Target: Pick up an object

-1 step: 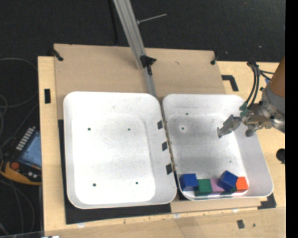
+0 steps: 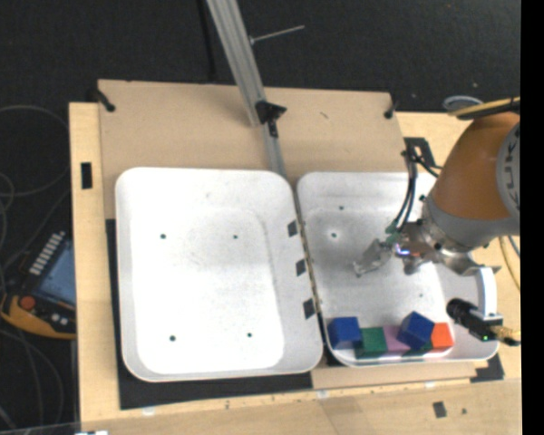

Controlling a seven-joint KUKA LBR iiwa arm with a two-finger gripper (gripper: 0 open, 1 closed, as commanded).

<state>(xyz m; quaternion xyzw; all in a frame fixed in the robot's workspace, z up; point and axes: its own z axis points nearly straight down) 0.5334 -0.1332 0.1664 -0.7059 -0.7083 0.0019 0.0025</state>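
- The hand (image 2: pixel 374 259), a grey metal piece, hangs low over the middle of the right bin (image 2: pixel 344 198); how far it is spread I cannot tell, and nothing shows in it.
- Small hard-edged blocks crowd the right bin's front edge: a blue cube (image 2: pixel 344 330), a green block (image 2: pixel 373 342), a pale purple block (image 2: pixel 396 342), a second blue cube (image 2: pixel 416 328), an orange block (image 2: pixel 442 335).
- The left bin (image 2: pixel 208 270) is smooth white, rounded at its corners.
- The counter (image 2: pixel 190 125) is flat tan board.

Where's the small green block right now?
The small green block sits along the near wall of the right white bin, between the blue cube and a purple block.
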